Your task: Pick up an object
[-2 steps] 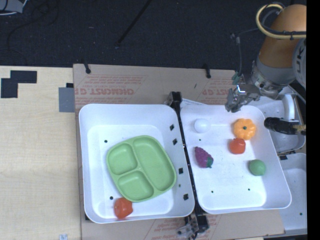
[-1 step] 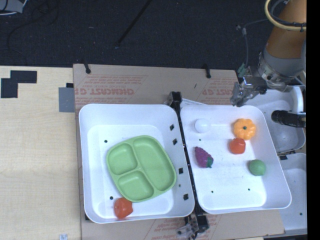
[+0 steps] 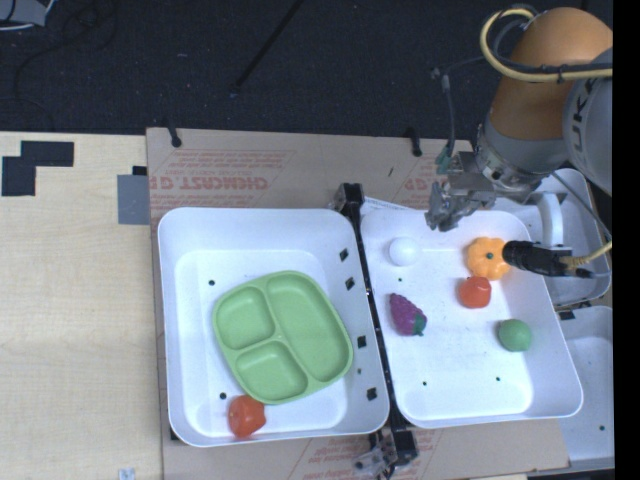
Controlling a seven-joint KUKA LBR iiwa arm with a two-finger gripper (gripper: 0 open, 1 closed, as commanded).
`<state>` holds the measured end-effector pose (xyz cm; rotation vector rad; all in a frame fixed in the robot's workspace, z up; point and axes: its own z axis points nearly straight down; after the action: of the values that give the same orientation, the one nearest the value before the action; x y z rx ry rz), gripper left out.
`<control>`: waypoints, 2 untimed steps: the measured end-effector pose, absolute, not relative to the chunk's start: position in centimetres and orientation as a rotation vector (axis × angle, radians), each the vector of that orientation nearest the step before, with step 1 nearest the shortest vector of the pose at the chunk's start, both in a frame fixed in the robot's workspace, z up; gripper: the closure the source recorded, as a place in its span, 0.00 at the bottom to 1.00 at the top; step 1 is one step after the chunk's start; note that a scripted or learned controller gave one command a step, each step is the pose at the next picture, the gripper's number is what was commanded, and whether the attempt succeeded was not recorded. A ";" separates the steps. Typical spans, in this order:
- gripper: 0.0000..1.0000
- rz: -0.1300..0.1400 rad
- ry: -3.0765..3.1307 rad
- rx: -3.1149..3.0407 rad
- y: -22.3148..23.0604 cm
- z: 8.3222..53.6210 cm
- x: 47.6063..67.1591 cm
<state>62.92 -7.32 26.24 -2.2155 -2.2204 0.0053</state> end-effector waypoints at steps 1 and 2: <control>1.00 0.002 -2.223 -2.213 -2.0 26.4 61.6; 1.00 0.005 -2.222 -2.215 3.3 24.9 61.5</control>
<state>61.47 3.25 24.87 -2.2147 -2.2223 0.0047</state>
